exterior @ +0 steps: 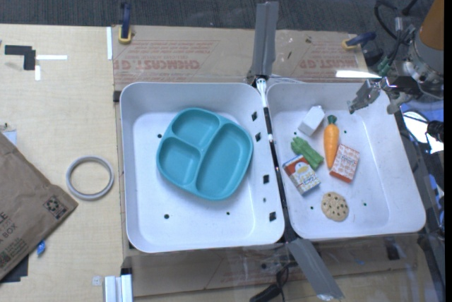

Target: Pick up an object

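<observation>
Over the upper right corner of the right bin (413,212) sits the pincer (376,97), two dark fingers spread apart with nothing between them, so it is released and carrying nothing. Below and to its left, the candidates for picking lie clustered on the right bin's floor: a white block (311,121) tilted near the top, an orange carrot (330,140) with a green top just beside it and pointing downward, and a green vegetable piece (306,152) to the carrot's left. Touching the lower end of that green piece is a small carton (301,175) with a picture on its face, print too small to read. Right of the carrot rests a red and white packet (345,163), its lettering also too fine to make out. Nearest the front, a round cookie (335,207) with dark chips lies apart from the rest. The left bin (138,223) holds a teal divided plate (204,152) with three compartments. Behind both bins runs a cardboard sheet (176,57) with red print, upside down, not clearly legible. On the worktop (56,110) at left rests a tape ring (90,176), and a brown paper bag (25,205) showing the letters "BOX" at the edge.
</observation>
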`<state>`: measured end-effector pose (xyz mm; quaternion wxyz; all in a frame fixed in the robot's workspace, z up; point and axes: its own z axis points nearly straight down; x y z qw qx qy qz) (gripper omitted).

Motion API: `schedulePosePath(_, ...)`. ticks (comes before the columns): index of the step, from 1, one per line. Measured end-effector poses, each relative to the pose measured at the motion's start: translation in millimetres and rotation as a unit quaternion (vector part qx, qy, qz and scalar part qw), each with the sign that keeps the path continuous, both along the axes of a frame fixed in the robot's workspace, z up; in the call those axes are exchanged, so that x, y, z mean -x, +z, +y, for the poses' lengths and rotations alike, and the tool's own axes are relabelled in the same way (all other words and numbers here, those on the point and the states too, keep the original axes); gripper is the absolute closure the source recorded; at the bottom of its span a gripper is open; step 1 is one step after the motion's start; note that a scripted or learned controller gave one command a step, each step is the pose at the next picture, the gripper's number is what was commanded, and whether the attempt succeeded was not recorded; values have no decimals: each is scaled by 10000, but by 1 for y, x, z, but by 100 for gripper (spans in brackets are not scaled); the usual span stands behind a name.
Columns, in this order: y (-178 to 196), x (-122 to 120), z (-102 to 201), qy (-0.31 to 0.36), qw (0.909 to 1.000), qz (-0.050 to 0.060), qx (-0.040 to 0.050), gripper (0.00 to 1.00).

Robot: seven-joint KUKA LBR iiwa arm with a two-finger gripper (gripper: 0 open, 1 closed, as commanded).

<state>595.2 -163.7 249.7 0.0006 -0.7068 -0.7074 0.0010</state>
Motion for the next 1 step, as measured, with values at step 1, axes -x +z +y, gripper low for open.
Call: schedulePosePath(1, 58, 17, 60, -832, 9965, -5, 6, 0)
